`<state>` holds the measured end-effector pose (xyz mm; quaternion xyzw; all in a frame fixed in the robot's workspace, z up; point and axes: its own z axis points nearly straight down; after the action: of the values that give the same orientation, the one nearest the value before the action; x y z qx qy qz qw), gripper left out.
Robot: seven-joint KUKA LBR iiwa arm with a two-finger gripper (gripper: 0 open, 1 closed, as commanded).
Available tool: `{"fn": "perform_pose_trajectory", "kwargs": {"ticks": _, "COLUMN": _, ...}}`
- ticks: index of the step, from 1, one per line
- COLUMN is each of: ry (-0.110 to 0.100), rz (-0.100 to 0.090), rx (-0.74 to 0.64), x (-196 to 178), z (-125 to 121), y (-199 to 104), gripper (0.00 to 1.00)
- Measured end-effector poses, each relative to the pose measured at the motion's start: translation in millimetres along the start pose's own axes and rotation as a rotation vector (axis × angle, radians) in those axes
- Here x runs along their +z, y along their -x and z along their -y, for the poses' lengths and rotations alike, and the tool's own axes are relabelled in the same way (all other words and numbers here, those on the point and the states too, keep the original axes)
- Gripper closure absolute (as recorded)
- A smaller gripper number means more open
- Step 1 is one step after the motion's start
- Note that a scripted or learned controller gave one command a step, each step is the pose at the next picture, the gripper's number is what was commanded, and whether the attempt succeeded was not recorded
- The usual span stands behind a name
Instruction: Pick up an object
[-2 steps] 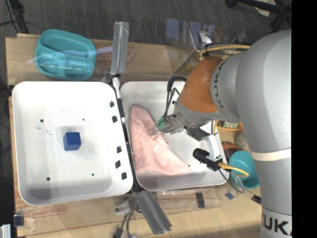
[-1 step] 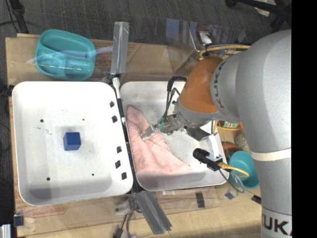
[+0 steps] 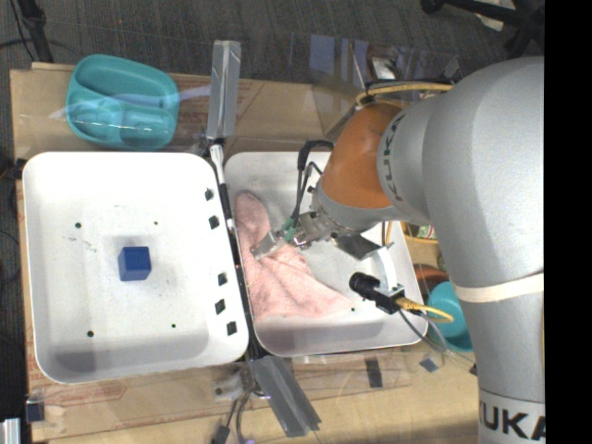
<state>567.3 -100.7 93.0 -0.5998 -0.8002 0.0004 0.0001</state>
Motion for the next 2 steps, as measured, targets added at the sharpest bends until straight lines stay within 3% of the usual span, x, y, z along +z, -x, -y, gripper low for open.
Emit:
{"fn": "perform_pose_trajectory", "kwargs": {"ticks": 1, "ry": 0.0, "rz": -0.001, "rx": -0.004, "x": -10.1, "z": -0.8, "y": -0.4, "gripper": 1.0}}
{"fn": "perform_pose_trajectory", "kwargs": {"ticks": 2, "ry": 0.001, "rz": -0.001, "rx": 0.036, "x": -99.6, "z": -31.8, "y": -56.9, "gripper": 1.0}}
